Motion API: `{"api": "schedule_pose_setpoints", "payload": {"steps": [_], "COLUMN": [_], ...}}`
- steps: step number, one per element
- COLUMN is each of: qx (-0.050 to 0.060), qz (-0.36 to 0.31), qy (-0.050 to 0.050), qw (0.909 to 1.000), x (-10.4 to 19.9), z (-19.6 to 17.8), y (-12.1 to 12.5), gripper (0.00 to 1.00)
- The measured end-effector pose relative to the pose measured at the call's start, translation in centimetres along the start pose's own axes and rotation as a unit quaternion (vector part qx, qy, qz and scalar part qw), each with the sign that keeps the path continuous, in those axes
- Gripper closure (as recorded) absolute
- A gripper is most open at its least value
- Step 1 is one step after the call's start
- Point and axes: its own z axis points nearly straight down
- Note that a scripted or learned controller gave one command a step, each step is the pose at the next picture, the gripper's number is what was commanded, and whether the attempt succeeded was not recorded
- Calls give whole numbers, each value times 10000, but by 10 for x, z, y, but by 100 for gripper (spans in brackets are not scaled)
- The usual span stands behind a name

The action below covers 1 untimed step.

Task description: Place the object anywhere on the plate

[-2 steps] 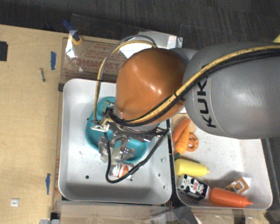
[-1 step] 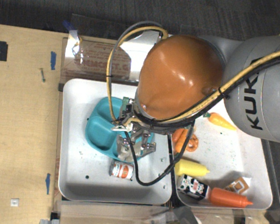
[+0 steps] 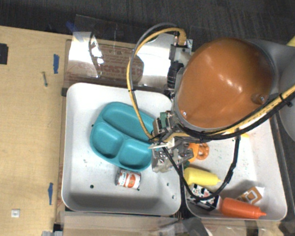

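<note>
Near edge of the desk [image 3: 19,126]: a small can [image 3: 128,179] lies on its side on the floor of the left bin [image 3: 75,149], at about 6 o'clock of the plate [image 3: 121,135], just beside the plate rim but not on it. In the right bin [image 3: 278,204], nearest the front, an orange bottle [image 3: 240,208] lies on its side; at its 10 o'clock is a yellow bottle [image 3: 200,176], and a small carton [image 3: 252,195] sits just behind the orange one.

Mid-field: the claw [image 3: 165,153] hangs at the 3 o'clock rim of the plate, over the seam between the two bins. Cables and wrist hardware crowd it; cannot tell whether it is spread or pressed together, and nothing can be made out in its grip.

The plate is a teal divided dish; each compartment that can be seen is bare. The orange band [image 3: 223,84] of the arm covers the far right part of the scene.

Far: a clear plastic sheet [image 3: 98,59] behind the left bin.

Judgement: placing not done. Which object is meant is unclear; the can is the closest candidate. Pick, carry and release are probably all left.
</note>
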Motion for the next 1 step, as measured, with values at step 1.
{"api": "schedule_pose_setpoints", "payload": {"steps": [1], "qx": [-4], "qz": [-6], "qy": [-3], "qw": [10000], "x": [-1], "z": [0], "y": [0], "gripper": [0]}}
